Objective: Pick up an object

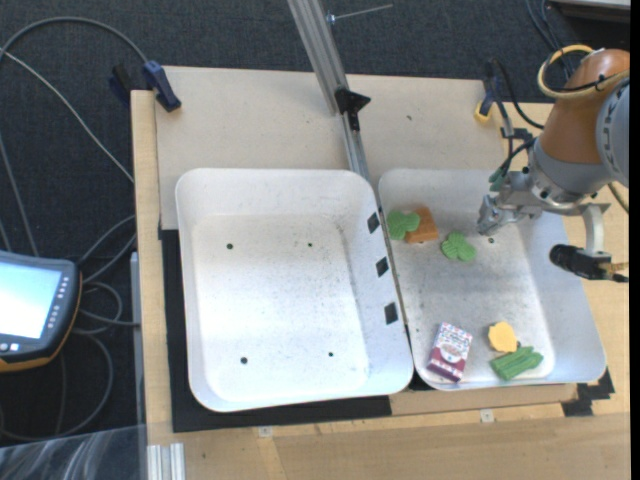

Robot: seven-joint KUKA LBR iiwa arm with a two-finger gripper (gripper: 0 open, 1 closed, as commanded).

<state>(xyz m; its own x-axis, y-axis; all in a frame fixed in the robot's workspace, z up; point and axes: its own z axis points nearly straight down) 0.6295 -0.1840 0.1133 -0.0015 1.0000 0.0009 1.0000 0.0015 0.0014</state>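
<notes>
The right bin holds several small objects. A green leafy piece lies against an orange block near the bin's back left. A second green piece sits a little to their right. Near the front lie a pink and white packet, a yellow piece and a green ridged piece. My gripper hangs over the back of the right bin, just right of and above the second green piece. Nothing shows between its tips.
The left bin stands beside the right one, with a row of black clips along the wall between them. A metal pole slants up from the back. Cables and a handheld screen lie off the bench's left.
</notes>
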